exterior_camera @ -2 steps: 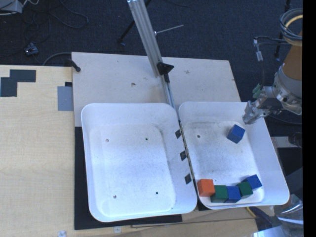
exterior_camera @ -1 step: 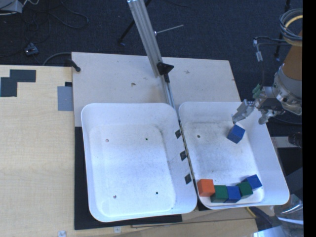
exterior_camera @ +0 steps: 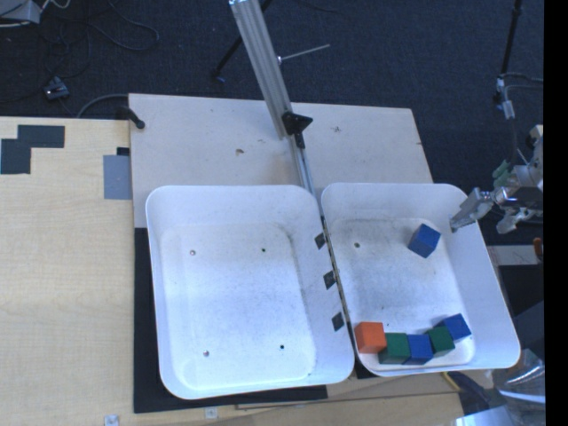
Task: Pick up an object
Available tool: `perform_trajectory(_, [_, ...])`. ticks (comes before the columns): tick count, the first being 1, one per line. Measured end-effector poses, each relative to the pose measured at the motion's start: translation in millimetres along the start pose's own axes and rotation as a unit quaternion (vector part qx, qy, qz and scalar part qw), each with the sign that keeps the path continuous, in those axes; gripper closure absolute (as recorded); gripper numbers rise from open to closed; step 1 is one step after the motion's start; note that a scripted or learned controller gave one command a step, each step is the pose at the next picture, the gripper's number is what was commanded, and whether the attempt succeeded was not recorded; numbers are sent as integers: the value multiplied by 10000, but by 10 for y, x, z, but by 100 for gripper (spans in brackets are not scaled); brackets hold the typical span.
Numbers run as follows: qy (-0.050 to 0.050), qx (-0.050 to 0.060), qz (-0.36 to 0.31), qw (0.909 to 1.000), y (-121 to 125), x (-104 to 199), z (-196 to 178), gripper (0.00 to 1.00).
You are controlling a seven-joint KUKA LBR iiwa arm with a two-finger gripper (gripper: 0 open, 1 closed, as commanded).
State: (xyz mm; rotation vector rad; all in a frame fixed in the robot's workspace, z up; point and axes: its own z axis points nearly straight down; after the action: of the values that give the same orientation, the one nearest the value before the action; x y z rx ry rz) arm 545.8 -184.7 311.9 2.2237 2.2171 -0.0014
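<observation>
A pale bench point(exterior_camera: 355, 140) on dark carpet bears 2 shallow white bins, with the gripper point(exterior_camera: 469, 209) at the right bin's point(exterior_camera: 497, 327) 2 o'clock rim.

Inside the right bin, a lone blue cube point(exterior_camera: 424, 240) sits tilted at about 1 o'clock, well apart from the other blocks and near the gripper but not touching it. Along the bin's 6 o'clock edge lies a row touching one another: an orange cube point(exterior_camera: 370, 336), a green cube point(exterior_camera: 395, 347), a blue cube point(exterior_camera: 419, 347), a second green cube point(exterior_camera: 441, 338) and another blue cube point(exterior_camera: 457, 327). How far the jaws stand apart I cannot tell, and nothing visible sits between them. The left bin point(exterior_camera: 164, 264) lies just beside the right one, joined by 3 dark clips point(exterior_camera: 329, 279). A slanted aluminium rail point(exterior_camera: 264, 65) rises at 12 o'clock behind both bins.
</observation>
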Motion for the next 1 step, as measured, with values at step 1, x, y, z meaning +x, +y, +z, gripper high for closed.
perform_trajectory(1, [-11, -37, -36, 10000, 256, -221, -872, 0])
